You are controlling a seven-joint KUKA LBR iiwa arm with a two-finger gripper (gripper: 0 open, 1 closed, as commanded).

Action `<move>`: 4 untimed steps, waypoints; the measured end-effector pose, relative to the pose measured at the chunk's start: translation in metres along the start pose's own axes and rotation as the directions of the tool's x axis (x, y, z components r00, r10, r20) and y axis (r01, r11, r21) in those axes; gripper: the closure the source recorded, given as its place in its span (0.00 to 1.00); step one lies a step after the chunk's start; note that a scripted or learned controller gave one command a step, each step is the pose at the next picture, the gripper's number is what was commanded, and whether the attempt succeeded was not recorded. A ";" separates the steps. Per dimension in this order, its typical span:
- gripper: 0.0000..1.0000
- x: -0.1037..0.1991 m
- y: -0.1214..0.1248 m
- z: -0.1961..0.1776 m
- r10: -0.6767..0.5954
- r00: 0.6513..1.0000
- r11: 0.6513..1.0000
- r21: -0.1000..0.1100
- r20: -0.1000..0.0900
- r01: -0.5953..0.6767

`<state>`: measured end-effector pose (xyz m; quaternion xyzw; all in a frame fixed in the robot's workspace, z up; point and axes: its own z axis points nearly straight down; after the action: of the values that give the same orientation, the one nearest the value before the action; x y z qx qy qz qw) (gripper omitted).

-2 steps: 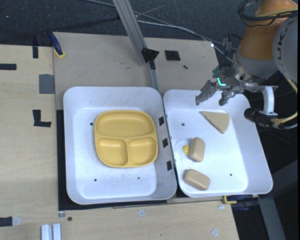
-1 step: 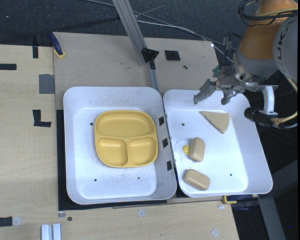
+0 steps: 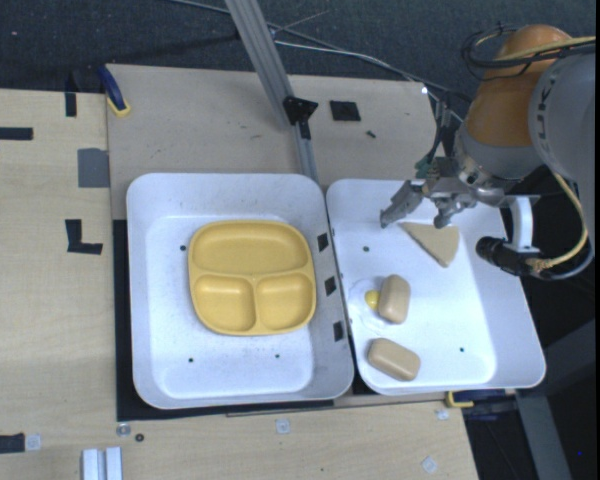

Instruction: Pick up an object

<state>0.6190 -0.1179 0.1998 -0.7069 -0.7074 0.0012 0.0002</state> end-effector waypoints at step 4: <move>1.00 0.005 -0.006 0.059 0.000 1.000 1.000 -0.001 -0.002 0.000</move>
<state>0.6132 -0.1129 0.1405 -0.7067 -0.7075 0.0002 0.0005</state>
